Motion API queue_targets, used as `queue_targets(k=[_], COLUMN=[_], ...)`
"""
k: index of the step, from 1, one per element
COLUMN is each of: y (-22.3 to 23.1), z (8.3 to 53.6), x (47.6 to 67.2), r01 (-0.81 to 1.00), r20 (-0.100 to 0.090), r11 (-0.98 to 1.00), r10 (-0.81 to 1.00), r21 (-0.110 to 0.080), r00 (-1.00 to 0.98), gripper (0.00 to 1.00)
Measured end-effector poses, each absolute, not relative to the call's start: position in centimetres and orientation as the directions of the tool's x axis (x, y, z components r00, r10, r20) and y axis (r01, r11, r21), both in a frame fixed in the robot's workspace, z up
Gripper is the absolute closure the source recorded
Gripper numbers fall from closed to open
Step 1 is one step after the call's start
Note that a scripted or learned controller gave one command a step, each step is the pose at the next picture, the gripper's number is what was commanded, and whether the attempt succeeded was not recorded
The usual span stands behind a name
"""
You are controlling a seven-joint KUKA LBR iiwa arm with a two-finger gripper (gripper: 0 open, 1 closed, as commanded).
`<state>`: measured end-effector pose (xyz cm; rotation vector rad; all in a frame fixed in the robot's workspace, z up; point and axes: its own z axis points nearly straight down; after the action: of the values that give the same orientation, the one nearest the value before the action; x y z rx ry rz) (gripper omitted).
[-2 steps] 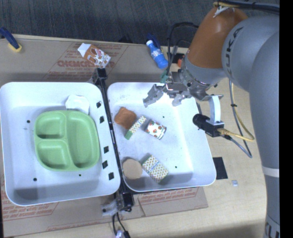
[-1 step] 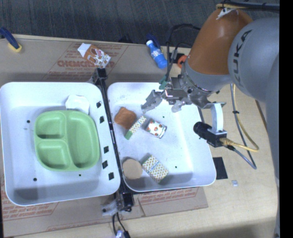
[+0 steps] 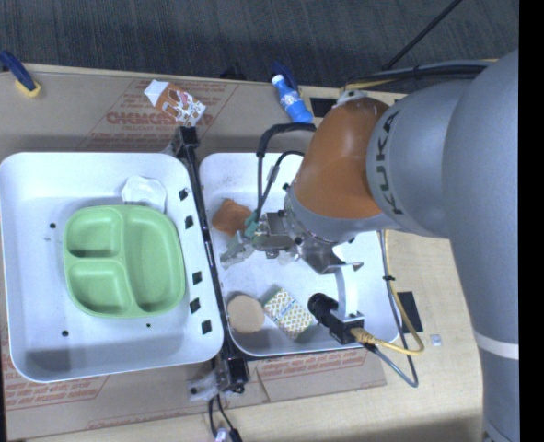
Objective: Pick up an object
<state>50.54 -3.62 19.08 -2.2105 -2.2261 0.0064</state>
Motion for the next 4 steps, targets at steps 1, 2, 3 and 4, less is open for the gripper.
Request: queue_targets(k=[1, 2, 3, 4], y=[-11.6, -9.7, -9.8, -9.7], z=[13.3, 9.1, 10.1, 11.1], x=[47.5, 48.9, 49.0, 49.0], r01=[1.0, 1.0, 1.0, 1.0], r20=[0.0, 0.002, 0.001, 0.001], r11=[0.005, 0.008, 0.013, 0.018], r10=[1.0, 1.0, 1.0, 1.0], r21=[-0.005, -0.006, -0.007, -0.008], r00=[-0.005, -0.008, -0.013, -0.018], gripper=[0.0, 0.0, 1.0, 1.0])
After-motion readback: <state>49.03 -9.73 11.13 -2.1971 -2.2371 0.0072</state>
